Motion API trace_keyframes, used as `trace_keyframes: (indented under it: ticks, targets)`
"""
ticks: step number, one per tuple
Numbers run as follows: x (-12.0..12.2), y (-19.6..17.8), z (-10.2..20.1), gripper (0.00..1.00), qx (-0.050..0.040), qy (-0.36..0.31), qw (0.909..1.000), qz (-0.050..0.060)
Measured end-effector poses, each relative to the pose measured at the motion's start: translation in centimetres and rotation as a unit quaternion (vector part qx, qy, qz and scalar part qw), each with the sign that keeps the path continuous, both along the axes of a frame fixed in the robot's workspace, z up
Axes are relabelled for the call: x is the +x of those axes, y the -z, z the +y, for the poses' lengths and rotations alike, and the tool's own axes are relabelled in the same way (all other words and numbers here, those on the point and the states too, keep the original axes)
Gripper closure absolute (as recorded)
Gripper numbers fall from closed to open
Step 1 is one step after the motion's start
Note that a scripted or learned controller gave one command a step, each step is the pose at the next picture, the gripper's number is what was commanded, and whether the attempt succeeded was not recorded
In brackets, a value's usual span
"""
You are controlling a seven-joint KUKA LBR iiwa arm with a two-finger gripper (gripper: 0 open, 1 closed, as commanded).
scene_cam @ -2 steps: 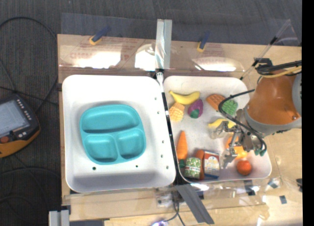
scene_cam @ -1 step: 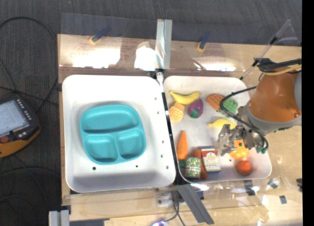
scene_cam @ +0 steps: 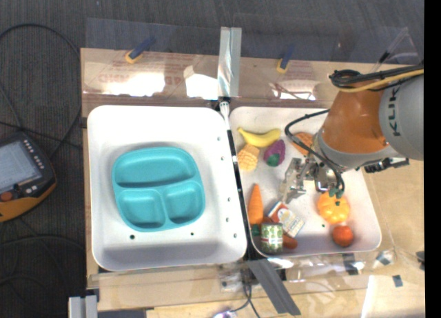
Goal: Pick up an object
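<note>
Because the task leaves the choice of object free, the toy food sits heaped loosely in the right bin (scene_cam: 372,237), all within easy reach of the arm (scene_cam: 358,127) that comes in from the right. Its gripper (scene_cam: 298,180) hangs low over the middle of that bin, metal fingers pointing down into a bare patch of floor between the pieces; whether they are spread or closed I cannot tell, and nothing shows between them. Just right of it lies a glossy orange pepper (scene_cam: 333,207), with a round red tomato (scene_cam: 342,234) below. To the left rest a tapered carrot (scene_cam: 255,203), a curved yellow banana (scene_cam: 260,136) and a purple, knobbly grape bunch (scene_cam: 275,152). A small printed carton (scene_cam: 284,217) lies near the front wall. The left bin (scene_cam: 103,241) holds a smooth teal tray (scene_cam: 158,187) with three compartments, likely a drop-off place
</note>
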State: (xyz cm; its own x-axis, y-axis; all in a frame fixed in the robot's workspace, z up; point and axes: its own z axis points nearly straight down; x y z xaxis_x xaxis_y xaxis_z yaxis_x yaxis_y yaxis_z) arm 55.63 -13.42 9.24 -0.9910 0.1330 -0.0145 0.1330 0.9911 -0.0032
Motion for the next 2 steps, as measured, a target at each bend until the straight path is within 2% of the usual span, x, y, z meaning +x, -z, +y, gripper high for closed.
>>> trace_keyframes:
  ticks: [1,2]
  targets:
    - [0.0,0.1,0.1,0.0,0.0,0.0,1.0,-0.001]
    - [9.1,0.3,3.0,0.0,0.0008,-0.024,0.9997,0.004]
